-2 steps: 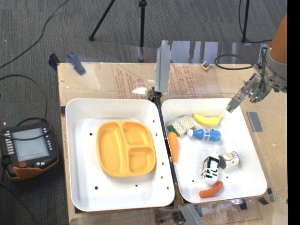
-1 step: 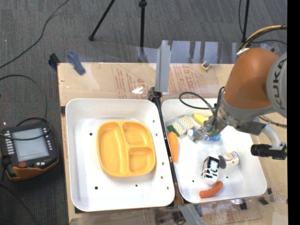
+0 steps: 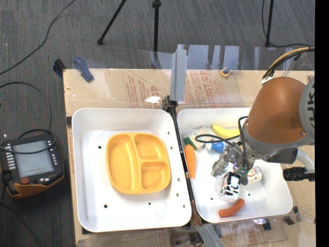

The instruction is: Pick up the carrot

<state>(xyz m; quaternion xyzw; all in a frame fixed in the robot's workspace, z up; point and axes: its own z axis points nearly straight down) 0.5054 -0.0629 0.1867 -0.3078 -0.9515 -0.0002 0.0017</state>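
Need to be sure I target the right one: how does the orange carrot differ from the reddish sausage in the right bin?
The orange carrot lies against the right white bin's left wall, running lengthwise up the view; the reddish sausage lies near the front edge, running crosswise. The carrot tapers and is brighter orange; the sausage is rounded, curved and redder. Both lie flat, clear of the gripper.

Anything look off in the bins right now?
Nothing spilled or damaged. The carrot lies against the right bin's left wall, away from the gripper, which hovers over other toys. The yellow tray sits slightly askew.
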